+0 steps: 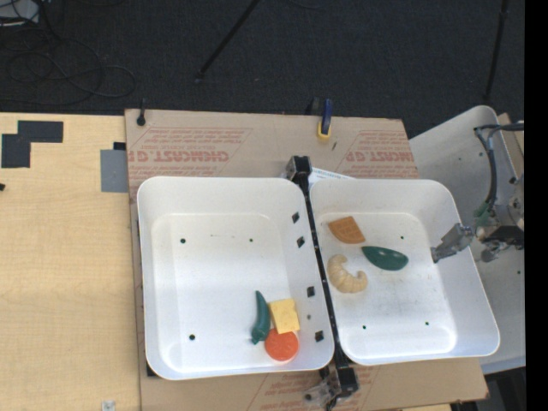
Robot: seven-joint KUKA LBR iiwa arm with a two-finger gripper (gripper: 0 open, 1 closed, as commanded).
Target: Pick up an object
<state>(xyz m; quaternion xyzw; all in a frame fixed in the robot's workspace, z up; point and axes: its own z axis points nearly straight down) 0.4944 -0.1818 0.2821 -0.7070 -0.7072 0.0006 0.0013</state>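
The right bin (467,328) holds a dark green leaf-shaped piece (384,258), a beige croissant-shaped piece (347,276) and an orange flat wedge (347,229). In the left bin (163,272), near its front right corner, lie a green pepper-like piece (259,316), a yellow block (284,315) and an orange-red ball (281,346). My gripper (451,244) hangs at the right bin's right edge, to the right of the green leaf-shaped piece and apart from it. Nothing shows in its grasp.
A black divider with clips (310,264) runs between the two bins. The bins rest on a cardboard sheet (223,148) with a blue-and-yellow clamp (324,120) at its back edge. The arm's grey body and cables (497,195) stand at the far right.
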